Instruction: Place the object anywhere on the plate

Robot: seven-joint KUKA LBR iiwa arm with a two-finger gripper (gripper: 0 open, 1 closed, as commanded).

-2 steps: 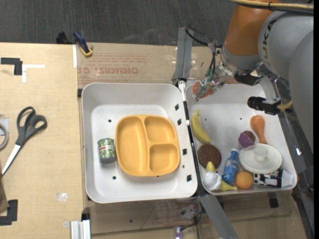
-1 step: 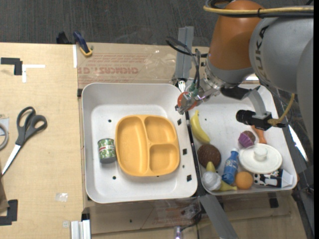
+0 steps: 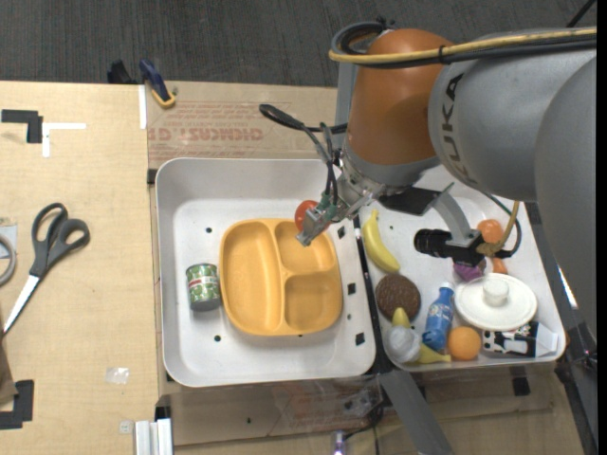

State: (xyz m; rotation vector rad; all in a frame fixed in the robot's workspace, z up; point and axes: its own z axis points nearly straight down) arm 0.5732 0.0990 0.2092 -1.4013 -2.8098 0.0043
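Note:
A yellow plate [image 3: 282, 278] with three compartments lies in the left bin [image 3: 180, 349]. My gripper [image 3: 314, 224] hangs over the plate's far right corner, pointing down and to the left. It is shut on a small red round object [image 3: 305, 212], which shows between the fingers just above the plate's far rim. The grey finger [image 3: 321, 218] in front hides part of the red object.
A green can [image 3: 202, 285] stands left of the plate in the same bin. The right bin [image 3: 545, 254] holds a banana [image 3: 378, 245], a brown ball [image 3: 397, 295], a blue bottle [image 3: 438, 318], an orange [image 3: 465, 342], a white lid [image 3: 496, 299] and more. Scissors [image 3: 47, 245] lie on the bench at left.

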